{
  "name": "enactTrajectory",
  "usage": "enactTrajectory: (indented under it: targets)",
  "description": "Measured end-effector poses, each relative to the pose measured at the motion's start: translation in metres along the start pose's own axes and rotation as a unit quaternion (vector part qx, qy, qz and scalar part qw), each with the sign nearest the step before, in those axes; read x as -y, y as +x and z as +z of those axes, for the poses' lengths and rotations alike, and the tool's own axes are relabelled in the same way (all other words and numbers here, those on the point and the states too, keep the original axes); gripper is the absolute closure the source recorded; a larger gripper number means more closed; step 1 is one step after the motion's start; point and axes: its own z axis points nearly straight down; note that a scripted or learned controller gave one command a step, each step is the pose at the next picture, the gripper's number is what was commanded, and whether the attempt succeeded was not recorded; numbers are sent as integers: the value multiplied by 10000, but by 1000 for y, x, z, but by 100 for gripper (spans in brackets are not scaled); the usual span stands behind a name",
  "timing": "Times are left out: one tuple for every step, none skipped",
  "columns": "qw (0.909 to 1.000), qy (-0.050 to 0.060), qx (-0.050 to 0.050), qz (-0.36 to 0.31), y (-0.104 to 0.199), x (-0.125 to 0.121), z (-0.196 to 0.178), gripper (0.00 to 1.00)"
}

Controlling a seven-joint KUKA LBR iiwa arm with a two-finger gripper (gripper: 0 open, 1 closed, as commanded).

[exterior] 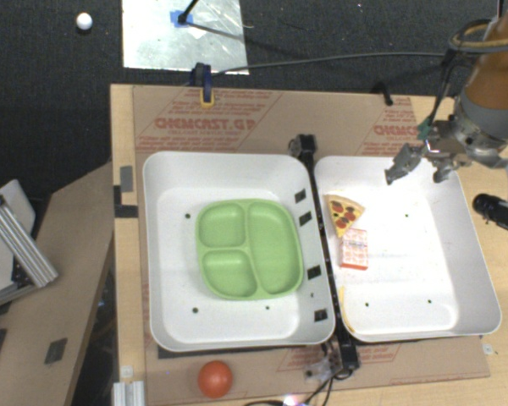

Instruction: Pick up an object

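A toy pizza slice (343,211) lies in the right bin (423,311) near its left wall. Just below it rests a small pink-and-white packet (355,249). My gripper (421,167) hovers over the right bin's far edge, up and to the right of the pizza slice, well apart from both items. Its two fingers are spread and nothing sits between them. A green divided plate (248,248) lies in the middle of the left bin (173,311).
An orange ball (214,378) sits on the bench in front of the left bin. Black clamps run along the seam between the bins. A foil sheet (182,24) and a small white ball (85,21) lie beyond the bench. A metal rail (13,235) stands at left.
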Motion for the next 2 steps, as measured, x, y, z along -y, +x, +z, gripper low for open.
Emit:
enactTrajectory:
  targets:
    - [10000, -58, 6, -10, 0, -2, -7, 0]
    - [10000, -47, 7, -3, 4, 1, 35, 0]
